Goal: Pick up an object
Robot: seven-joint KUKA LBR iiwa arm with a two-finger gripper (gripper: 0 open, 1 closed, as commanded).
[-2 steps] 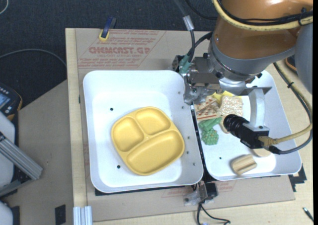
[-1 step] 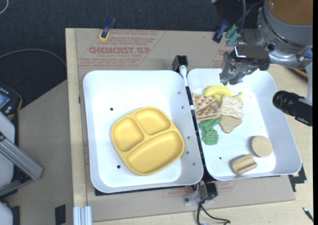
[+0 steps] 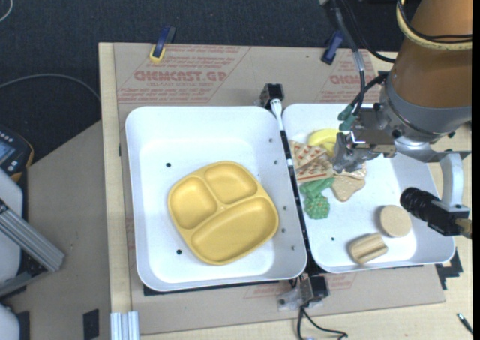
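Note:
My gripper (image 3: 348,163) reaches down into the right bin (image 3: 420,256), over a cluster of toy foods near the bin's left side. Under and beside it lie a waffle-patterned cracker (image 3: 307,160), a yellow banana-like piece (image 3: 324,137), a tan flat piece (image 3: 346,188) and a green broccoli-like piece (image 3: 316,200). The fingertips sit low among these items and are hidden by the gripper body. Nearer the front of the bin lie a round tan disc (image 3: 394,221) and a tan bread-like block (image 3: 367,248).
The left bin (image 3: 150,136) holds a yellow divided plate (image 3: 223,212). The arm's large orange and grey body (image 3: 435,53) looms over the right bin's back right part. A black clamp (image 3: 271,95) sits at the bins' shared back edge, and blue clips (image 3: 160,44) hold the cardboard.

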